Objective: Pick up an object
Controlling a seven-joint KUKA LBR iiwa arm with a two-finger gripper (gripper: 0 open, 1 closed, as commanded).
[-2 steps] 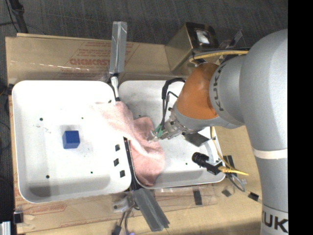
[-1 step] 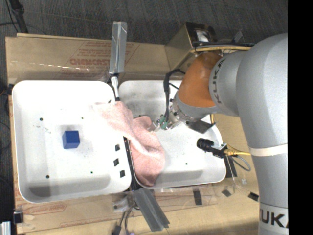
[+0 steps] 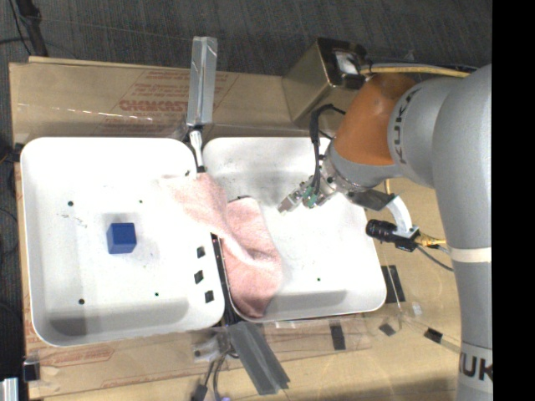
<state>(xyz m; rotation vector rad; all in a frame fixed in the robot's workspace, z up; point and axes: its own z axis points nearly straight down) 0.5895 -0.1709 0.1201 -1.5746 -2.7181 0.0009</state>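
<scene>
From the overhead camera you are looking down on two white bins side by side. The left bin (image 3: 50, 190) holds a small blue cube (image 3: 122, 237), sitting at about nine o'clock from the middle of the frame, well clear of the bin walls and apart from everything else. A pink cloth (image 3: 247, 253) lies draped over the divider between the bins: its paler end spreads into the left bin toward eleven o'clock, and its thicker folded end runs down the left side of the right bin (image 3: 351, 282) toward six o'clock.

Your arm (image 3: 443, 140) enters from three o'clock, grey with the orange band (image 3: 372, 128) above the wrist, and bends down into the right bin. The gripper (image 3: 303, 197) hangs over the upper middle of that bin, at about one o'clock from the frame centre, just to the right of the cloth's upper edge and apart from it. The hand is too small and dark against the bin floor for you to tell whether it is released or clenched, and nothing can be made out in it. The cube is well apart from the gripper, across the divider at nine o'clock.
</scene>
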